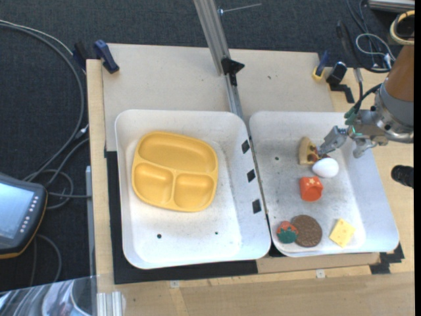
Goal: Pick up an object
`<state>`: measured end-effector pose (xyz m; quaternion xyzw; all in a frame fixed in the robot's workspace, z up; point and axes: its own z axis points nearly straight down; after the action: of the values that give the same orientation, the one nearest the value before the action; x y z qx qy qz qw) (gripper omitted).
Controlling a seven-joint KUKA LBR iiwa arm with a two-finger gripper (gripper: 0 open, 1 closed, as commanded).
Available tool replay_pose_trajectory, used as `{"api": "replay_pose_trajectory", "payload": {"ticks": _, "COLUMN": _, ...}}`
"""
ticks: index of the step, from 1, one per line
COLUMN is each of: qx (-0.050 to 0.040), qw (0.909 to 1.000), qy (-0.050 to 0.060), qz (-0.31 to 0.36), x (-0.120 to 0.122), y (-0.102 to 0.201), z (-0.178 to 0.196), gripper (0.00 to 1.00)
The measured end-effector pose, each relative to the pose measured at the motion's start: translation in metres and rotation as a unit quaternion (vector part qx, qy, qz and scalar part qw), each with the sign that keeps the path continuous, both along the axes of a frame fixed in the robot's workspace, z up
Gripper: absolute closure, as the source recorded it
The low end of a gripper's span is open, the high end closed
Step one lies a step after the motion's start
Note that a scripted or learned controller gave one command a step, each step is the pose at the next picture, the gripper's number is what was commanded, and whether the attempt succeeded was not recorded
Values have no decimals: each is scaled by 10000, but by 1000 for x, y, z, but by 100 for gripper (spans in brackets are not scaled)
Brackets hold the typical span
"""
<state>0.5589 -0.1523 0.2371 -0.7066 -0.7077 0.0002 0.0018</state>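
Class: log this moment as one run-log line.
claw: open, above right bin | white egg: beside claw, ungrasped | yellow tray: left bin

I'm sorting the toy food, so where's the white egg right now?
The smooth white egg lies in the right bin, just above the orange-red block and beside the tan bread piece.

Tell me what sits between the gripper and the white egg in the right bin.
Nothing visible does. The gripper hangs just up and right of the white egg; the tan piece lies to the egg's left, off that path.
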Motion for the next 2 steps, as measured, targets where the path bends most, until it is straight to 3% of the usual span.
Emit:
{"api": "replay_pose_trajectory", "payload": {"ticks": 1, "qx": 0, "qw": 10000, "qy": -3, "qz": -1, "x": 0, "y": 0, "z": 0, "gripper": 0}}
{"api": "replay_pose_trajectory", "payload": {"ticks": 2, "qx": 3, "qw": 10000, "qy": 22, "qz": -6, "x": -3, "y": 5, "z": -43, "gripper": 0}}
